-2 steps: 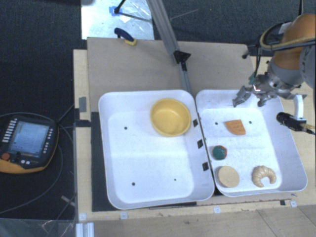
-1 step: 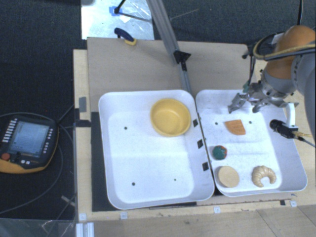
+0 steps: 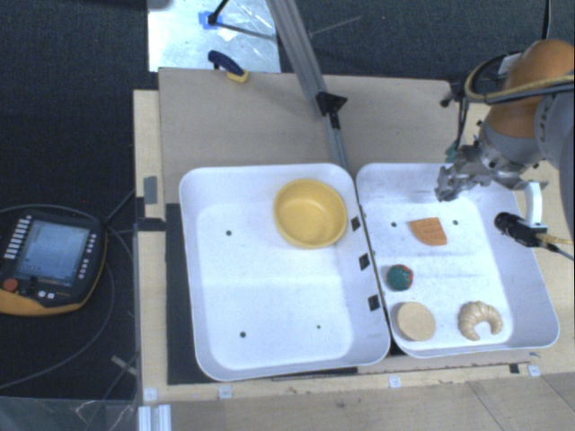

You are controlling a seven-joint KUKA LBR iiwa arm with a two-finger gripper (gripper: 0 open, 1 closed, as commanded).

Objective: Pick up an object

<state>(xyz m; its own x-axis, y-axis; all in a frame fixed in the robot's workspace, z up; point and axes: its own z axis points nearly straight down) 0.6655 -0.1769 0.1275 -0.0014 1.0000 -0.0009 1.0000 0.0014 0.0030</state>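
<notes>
My gripper [image 3: 449, 187] hangs at the upper right of the frame, over the far end of the right bin [image 3: 530, 272]. I cannot tell its state from this angle, and nothing shows in it. The likeliest target, an orange wedge [image 3: 429, 231], lies just below me in the picture, nearest my reach. Further down sit a teal ball [image 3: 400, 277], a pale round disc [image 3: 416, 321] and a croissant [image 3: 480, 320], spaced apart so each can be gripped alone. A yellow bowl [image 3: 310, 212] rests in the left bin [image 3: 225, 330], centre frame. I judge nothing lifted yet.
</notes>
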